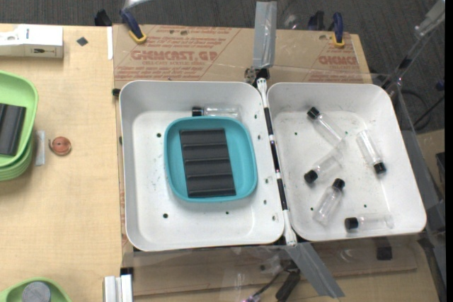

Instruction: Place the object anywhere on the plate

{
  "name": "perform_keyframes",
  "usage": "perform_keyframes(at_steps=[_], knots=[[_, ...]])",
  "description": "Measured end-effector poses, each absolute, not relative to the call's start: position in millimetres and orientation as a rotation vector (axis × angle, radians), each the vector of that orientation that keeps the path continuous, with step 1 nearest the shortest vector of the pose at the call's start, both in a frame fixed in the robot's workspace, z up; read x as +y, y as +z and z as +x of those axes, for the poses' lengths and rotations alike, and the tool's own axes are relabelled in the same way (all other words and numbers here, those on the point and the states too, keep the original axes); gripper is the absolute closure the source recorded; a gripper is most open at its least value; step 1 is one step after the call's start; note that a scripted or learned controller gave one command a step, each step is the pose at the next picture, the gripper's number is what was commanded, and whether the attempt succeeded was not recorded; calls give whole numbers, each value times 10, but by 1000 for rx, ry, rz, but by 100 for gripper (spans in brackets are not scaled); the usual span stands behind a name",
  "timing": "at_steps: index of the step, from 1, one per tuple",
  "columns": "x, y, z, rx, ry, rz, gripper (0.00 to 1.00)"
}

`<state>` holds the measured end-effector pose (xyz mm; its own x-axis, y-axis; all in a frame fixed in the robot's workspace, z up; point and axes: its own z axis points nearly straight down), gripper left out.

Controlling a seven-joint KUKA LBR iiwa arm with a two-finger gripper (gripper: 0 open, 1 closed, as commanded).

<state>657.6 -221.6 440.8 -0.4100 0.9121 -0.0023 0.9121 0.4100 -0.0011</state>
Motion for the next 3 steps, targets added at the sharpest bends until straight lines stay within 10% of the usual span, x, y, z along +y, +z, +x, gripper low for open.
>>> perform_keyframes(at_steps=[3], knots=[[-2216, 4408, 6576, 2637, -3, 1706, 0]])
